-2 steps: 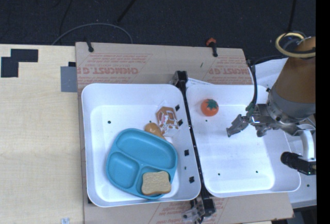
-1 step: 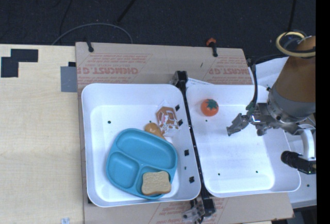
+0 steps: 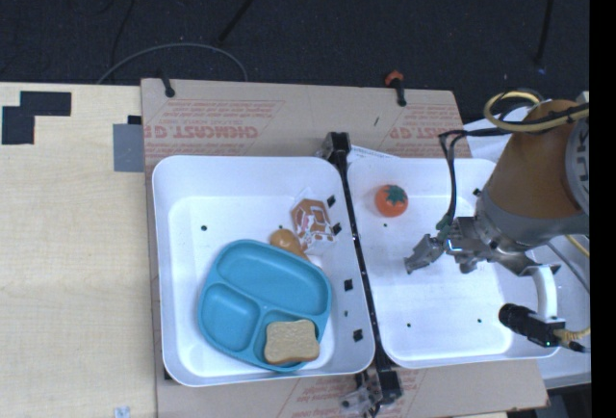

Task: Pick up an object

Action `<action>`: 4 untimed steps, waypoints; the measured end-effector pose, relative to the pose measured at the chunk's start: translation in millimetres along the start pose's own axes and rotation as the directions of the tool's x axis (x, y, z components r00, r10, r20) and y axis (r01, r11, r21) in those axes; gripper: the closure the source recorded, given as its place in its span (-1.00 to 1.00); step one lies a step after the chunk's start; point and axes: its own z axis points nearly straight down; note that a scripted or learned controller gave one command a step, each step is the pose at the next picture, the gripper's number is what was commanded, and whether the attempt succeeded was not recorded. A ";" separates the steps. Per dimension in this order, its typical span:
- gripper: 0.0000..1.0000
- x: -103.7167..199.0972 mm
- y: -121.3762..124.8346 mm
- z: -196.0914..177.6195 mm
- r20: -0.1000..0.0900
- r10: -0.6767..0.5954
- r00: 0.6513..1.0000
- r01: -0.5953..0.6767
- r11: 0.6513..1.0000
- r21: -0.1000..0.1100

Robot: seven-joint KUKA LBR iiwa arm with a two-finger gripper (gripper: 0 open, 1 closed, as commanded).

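Tomato (image 3: 391, 199), small, round, likely light and smooth, sits alone in right bin (image 3: 423, 344), at 10 o'clock from tool (image 3: 423, 257). Tool hovers nearby holding nothing; finger state unclear. Grip across its middle; may roll.

Even overhead light (soft shadows), slightly blurred.

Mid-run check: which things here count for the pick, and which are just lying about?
For the pick:
gripper, over the right bin
orange ball, in that bin, nearest the gripper

Lying about, all in the left bin:
blue tray
slice of bread, on the tray
clear wrapped packet
small orange-brown lump
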 end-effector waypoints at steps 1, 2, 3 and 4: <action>-1.00 9.7 -6.5 57.5 -0.001 0.000 1.000 0.000 1.000 0.001; -1.00 10.6 -6.9 82.0 0.001 0.001 1.000 -0.001 1.000 -0.004; 1.00 9.1 -6.1 69.9 0.001 0.008 1.000 -0.008 1.000 -0.006; 1.00 11.9 -1.7 9.4 0.002 0.000 1.000 0.000 1.000 -0.009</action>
